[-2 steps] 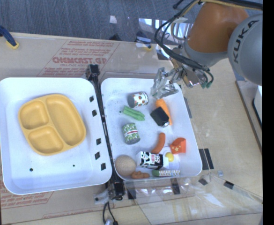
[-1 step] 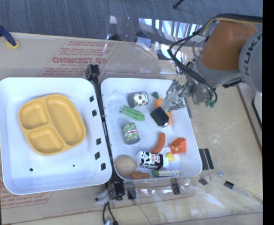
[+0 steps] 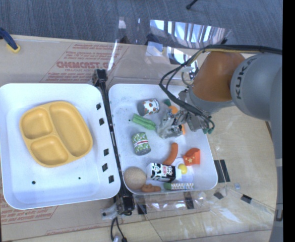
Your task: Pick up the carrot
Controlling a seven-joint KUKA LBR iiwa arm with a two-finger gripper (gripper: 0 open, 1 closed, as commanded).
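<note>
We take the carrot (image 3: pixel 182 129) to be the bright orange strip that shows at the lower right of the gripper (image 3: pixel 170 125), in the upper middle of the right bin (image 3: pixel 118 135). A second orange spot peeks out above the gripper, and it may be the same carrot's other end. Most of the carrot is hidden, so this is our best reading. If it is right, the long axis runs from the far side of the bin towards the near side, leaning slightly to the right. We cannot tell which end is the tip.

The gripper sits low over this spot, likely because the arm has to come straight down across the carrot's narrow width to grasp it. We cannot tell whether the gripper is wide, narrow or holding anything.

A redder stick (image 3: pixel 172 153) lies just below, apart from the gripper, and could be mistaken for the target. A green pod (image 3: pixel 143 121) lies to the left, and the yellow tray (image 3: pixel 55 133) rests in the left bin (image 3: pixel 6 185).
</note>
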